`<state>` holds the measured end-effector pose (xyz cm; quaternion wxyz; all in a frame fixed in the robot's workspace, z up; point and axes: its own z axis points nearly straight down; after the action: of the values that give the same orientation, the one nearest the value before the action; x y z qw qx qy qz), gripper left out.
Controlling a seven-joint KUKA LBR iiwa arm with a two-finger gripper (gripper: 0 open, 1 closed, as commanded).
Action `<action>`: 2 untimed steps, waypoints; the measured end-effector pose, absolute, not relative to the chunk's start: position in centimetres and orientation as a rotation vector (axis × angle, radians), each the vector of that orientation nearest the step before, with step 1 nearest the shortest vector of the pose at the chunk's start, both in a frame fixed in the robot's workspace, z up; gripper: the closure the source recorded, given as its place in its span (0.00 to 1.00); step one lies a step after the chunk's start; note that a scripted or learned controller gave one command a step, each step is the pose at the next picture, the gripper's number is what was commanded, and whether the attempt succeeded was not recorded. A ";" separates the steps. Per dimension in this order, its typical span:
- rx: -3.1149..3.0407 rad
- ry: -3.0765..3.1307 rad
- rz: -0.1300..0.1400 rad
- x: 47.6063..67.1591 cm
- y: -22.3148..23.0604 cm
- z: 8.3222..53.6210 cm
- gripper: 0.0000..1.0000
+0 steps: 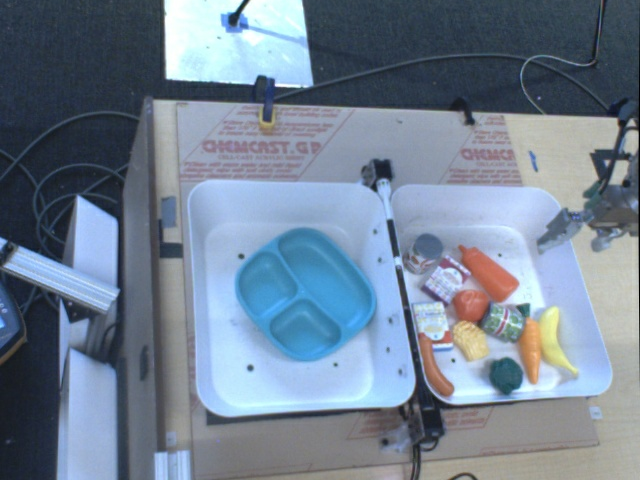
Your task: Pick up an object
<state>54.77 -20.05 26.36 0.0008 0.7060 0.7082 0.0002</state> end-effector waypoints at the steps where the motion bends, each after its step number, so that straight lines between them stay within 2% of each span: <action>1: 2.217 2.226 0.000 55.5 -14.9 16.9 0.00; 2: 2.218 2.222 0.003 54.0 -14.0 10.6 0.00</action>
<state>53.95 -13.96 10.58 0.0011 0.7064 0.7078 0.0008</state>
